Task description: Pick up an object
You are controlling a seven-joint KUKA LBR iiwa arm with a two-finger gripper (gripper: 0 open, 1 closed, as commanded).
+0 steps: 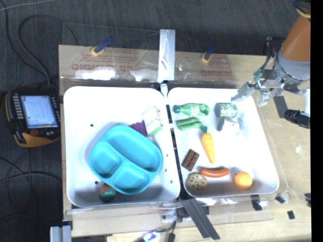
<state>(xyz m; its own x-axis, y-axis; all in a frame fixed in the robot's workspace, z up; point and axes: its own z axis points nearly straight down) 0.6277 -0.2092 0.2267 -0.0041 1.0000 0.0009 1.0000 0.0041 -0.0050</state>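
My gripper (252, 96) hangs over the far right corner of the right bin (267, 150), fingers apart and nothing between them. Just left of it lies a green can (227, 110). The same bin holds a green bottle (192, 109), a green vegetable (189, 123), a carrot (208, 146), a brown chocolate bar (190, 159), a sausage (214, 173), an orange (243, 179) and a cookie (197, 182).
The left bin (75, 110) holds a blue divided plate (126, 158), a white-green carton (152, 121), a purple item (139, 129) and a small red-green toy (106, 192). A control pendant (33, 114) lies left of the bench, with cables on the floor.
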